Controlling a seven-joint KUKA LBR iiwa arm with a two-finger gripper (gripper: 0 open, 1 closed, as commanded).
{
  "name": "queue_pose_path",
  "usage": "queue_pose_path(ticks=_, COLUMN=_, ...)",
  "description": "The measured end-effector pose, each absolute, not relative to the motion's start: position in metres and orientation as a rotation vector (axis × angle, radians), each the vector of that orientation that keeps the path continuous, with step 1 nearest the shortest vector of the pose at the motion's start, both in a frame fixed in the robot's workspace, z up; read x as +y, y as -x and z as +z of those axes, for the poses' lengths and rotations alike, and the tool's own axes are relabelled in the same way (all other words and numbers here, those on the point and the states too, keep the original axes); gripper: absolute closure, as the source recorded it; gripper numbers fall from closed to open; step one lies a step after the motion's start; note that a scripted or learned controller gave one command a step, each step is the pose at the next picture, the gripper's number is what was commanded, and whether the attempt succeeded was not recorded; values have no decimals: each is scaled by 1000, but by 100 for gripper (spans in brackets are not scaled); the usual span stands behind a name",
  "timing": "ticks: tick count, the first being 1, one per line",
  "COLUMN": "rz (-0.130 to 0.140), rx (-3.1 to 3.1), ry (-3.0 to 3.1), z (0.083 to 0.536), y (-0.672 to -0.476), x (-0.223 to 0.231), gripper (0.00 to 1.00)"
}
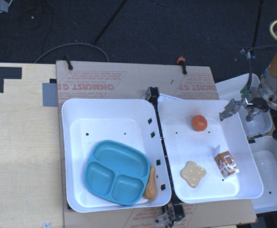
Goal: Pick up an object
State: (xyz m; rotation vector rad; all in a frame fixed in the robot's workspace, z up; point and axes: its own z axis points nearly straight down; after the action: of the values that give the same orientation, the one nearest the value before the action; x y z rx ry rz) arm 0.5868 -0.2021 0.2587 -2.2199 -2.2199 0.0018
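Three picks wait in the right white bin (252, 175); the small round orange-red ball (199, 123), upper middle, looks light, smooth, roll-prone: pinch across its widest part. End effector (243, 107) at right edge; spread unclear.

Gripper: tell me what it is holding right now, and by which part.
Nothing is held. The gripper sits over the right bin's upper right rim, apart from the orange ball, the toast piece and the small packet.
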Motion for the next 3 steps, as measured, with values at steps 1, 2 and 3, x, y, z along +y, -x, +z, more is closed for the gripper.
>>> queue_pose_path(ticks=1, rz=5, rx=-2221, ry=2214, z=202, y=-596, x=-198, gripper=0)
queue_pose_path(ticks=2, rz=6, rx=-2217, ry=2218, z=144, y=-596, x=-207, gripper=0)
queue_pose_path(ticks=3, rz=5, rx=-2217, ry=2218, z=91, y=-595, x=-206, gripper=0)
